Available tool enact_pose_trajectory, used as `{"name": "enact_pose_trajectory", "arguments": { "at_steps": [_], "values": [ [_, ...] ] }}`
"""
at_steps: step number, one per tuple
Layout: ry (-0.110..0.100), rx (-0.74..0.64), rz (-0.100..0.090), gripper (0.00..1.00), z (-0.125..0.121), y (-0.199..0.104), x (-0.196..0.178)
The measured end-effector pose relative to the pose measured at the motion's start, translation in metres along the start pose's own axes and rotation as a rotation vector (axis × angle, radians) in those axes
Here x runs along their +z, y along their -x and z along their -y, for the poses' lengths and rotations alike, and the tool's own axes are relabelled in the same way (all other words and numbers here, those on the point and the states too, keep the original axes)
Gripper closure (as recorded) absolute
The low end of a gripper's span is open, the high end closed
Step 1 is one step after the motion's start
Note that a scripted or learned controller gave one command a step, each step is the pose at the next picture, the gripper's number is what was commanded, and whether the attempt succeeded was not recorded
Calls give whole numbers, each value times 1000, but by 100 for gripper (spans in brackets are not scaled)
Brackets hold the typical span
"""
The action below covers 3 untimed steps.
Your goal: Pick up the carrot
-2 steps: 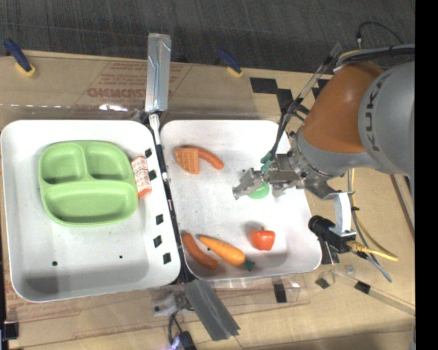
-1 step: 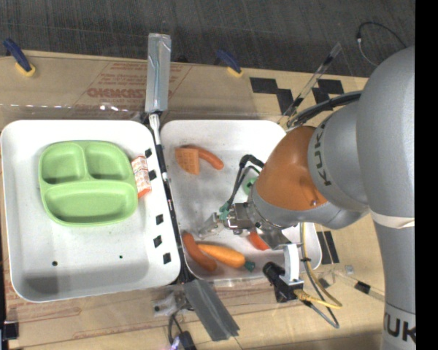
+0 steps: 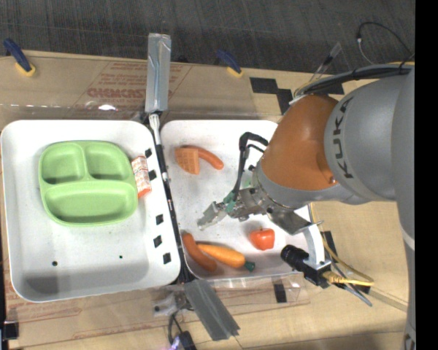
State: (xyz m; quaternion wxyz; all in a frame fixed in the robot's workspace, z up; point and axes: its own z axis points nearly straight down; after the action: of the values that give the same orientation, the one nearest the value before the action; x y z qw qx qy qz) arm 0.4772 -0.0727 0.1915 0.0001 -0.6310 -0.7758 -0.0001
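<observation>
The carrot (image 3: 223, 254), orange with a green stem end, lies near the front wall of the right bin (image 3: 226, 133). It rests against a reddish-brown sausage (image 3: 193, 249) on its left. My gripper (image 3: 213, 213) hangs over the middle of the right bin, behind the carrot and slightly to its left, apart from it. Nothing shows in the gripper. The grey arm with its orange band (image 3: 299, 152) covers the bin's right part.
A red tomato-like toy (image 3: 262, 238) sits just right of the carrot, under the wrist. An orange wedge with a sausage-shaped piece (image 3: 197, 158) lies at the right bin's back. The left bin (image 3: 22, 261) holds a green divided plate (image 3: 87, 181) and a small labelled bottle (image 3: 141, 176).
</observation>
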Motion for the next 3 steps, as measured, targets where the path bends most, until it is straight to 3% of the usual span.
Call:
{"name": "enact_pose_trajectory", "arguments": {
  "at_steps": [1, 2, 3],
  "values": [
    [-4, -111, -2, 0, 15, 62, 49],
    [-4, -111, -2, 0, 14, 62, 49],
    [-4, -240, -3, 0, 12, 48, 81]
  ]
}}
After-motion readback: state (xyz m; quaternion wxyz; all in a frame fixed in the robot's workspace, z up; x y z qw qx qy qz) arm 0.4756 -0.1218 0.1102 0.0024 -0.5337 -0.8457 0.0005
